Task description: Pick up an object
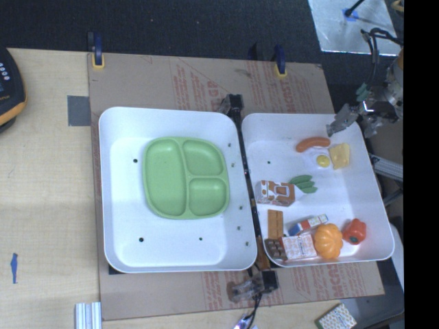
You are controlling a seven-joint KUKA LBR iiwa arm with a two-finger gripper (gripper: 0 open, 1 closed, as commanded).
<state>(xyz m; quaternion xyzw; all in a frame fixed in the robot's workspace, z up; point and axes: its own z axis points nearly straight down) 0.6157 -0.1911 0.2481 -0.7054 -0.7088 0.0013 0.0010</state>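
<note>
The gripper [341,123] hovers at the right bin's [374,184] far edge, fingers' state impossible to tell, nothing visibly held; the nearby sausage [313,143] awaits a descent.

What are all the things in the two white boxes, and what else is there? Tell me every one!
left bin: 1, white, left
plate: 1, green, three sections, in left bin
right bin: 1, white, right
sausage: 1, orange-red, right bin, far end
yellow pieces: 2, beside sausage
green leaf: 1, right bin middle
small carton: 1, brown-white, left of leaf
brown bar: 1, near left wall
pumpkin: 1, orange, near end
pepper: 1, red, beside pumpkin
gripper: 1, grey, over right bin's far right corner
</note>
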